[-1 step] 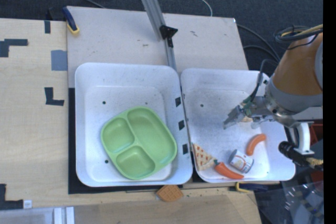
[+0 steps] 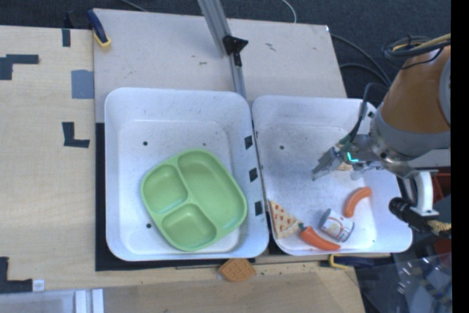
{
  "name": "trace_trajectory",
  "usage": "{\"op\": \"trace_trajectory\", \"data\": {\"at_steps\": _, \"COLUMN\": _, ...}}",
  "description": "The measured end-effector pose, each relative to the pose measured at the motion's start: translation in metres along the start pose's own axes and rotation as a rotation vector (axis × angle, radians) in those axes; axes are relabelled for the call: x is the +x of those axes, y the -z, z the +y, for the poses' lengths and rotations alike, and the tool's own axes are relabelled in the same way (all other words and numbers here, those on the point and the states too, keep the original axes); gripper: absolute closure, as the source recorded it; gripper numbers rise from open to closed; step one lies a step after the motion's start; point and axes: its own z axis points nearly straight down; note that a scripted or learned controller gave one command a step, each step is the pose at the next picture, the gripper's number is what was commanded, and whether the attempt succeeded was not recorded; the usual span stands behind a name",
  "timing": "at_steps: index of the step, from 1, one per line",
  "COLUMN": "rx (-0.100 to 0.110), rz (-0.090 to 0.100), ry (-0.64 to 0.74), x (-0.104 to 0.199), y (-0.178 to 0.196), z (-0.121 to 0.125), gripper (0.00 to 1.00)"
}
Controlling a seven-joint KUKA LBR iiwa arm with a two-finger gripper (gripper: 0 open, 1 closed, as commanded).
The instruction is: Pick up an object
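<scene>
Gripper (image 2: 327, 164) poised over the right bin (image 2: 293, 128), fingers apart and holding nothing (sausage (image 2: 357, 200), can (image 2: 335, 225) and carrot (image 2: 317, 237) lie nearby).

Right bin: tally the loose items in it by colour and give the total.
Orange: 2, a curved orange sausage-shaped piece and an orange carrot-shaped piece
Tan: 1, a tan waffle-patterned wedge
Silver: 1, a small silver can lying on its side
Total: 4
</scene>
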Motion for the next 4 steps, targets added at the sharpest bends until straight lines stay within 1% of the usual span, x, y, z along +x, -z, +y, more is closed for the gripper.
{"op": "trace_trajectory", "data": {"at_steps": 1, "rx": 0.006, "rz": 0.000, "ry": -0.002, "x": -0.006, "y": -0.061, "z": 0.001, "gripper": 0.00}}
{"op": "trace_trajectory", "data": {"at_steps": 2, "rx": -0.003, "rz": -0.002, "ry": -0.001, "x": -0.006, "y": -0.112, "z": 0.002, "gripper": 0.00}}
{"op": "trace_trajectory", "data": {"at_steps": 3, "rx": 0.000, "rz": 0.001, "ry": 0.000, "x": -0.005, "y": -0.101, "z": 0.001, "gripper": 1.00}}
{"op": "trace_trajectory", "data": {"at_steps": 4, "rx": -0.006, "rz": -0.002, "ry": -0.001, "x": -0.014, "y": -0.043, "z": 0.004, "gripper": 1.00}}
